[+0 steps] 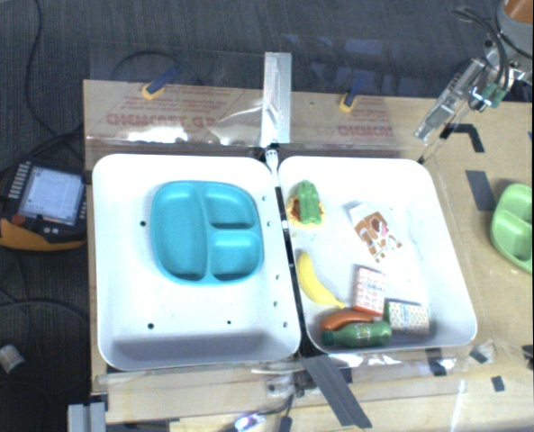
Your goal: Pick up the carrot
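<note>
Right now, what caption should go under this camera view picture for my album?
Gripper waits above the right bin while the carrot lies at its front beside a green bottle.

The carrot (348, 318), orange-red and slim, lay on its side near the front wall of the right bin (447, 241), touching the green bottle (357, 335) in front of it, its right end under a small box (369, 292).

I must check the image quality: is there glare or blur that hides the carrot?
Camera view: soft overall but readable; glare sits on the clear plastic behind the bins; the carrot is evenly lit, partly covered by a green bottle; the gripper looks slightly blurred.
</note>
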Available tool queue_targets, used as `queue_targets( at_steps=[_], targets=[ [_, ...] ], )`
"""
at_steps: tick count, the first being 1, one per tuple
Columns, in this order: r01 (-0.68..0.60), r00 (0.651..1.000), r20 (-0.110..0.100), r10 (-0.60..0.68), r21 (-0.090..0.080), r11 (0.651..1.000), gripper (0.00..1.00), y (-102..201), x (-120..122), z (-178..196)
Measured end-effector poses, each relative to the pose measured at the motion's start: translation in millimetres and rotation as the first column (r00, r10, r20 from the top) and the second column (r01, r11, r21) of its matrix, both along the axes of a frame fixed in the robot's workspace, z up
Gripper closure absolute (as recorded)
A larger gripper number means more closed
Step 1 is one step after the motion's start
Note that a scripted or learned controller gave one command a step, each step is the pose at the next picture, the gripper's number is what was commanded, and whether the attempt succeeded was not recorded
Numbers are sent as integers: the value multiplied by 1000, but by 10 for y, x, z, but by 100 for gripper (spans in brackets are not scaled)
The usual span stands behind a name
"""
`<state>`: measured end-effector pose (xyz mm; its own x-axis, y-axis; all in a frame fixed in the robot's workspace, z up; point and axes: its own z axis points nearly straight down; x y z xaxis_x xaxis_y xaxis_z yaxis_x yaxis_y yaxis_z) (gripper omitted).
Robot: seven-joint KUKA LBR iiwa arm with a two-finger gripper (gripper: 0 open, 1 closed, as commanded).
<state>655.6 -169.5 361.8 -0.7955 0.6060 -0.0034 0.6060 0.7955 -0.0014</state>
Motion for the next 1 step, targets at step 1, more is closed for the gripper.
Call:
queue_targets(
  at_steps=[1],
  targets=[
    [47, 999, 1, -47, 1, 999, 100, -544, -180, 734]
  ],
)
